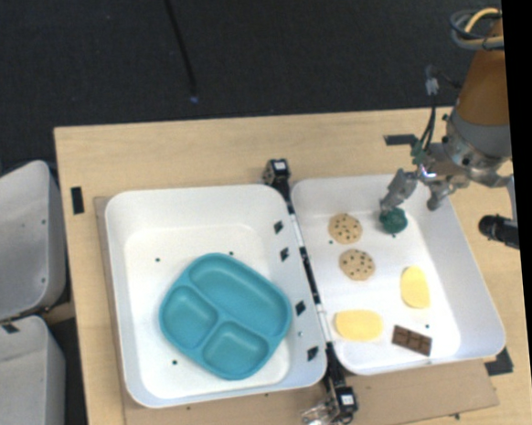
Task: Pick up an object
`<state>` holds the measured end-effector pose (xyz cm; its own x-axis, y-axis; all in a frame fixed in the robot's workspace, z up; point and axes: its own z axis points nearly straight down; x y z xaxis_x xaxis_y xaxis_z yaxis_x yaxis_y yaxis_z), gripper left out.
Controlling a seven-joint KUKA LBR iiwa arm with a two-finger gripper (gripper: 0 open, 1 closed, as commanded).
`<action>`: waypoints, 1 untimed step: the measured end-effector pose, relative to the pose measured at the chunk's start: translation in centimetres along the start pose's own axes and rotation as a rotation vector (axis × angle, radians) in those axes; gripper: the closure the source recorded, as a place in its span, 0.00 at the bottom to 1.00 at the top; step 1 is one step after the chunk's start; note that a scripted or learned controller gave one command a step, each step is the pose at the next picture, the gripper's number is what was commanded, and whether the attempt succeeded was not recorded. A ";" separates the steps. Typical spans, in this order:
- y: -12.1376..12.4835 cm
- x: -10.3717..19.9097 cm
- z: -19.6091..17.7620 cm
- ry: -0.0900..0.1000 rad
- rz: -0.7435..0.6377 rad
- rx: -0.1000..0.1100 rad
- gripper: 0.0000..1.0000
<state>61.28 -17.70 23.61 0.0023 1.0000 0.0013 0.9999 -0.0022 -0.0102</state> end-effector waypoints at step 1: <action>0.2 0.0 -0.7 -0.002 -0.002 -0.012 0.00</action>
<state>61.53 -17.67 24.30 -0.0001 1.0000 -0.0004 1.0000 0.0001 0.0019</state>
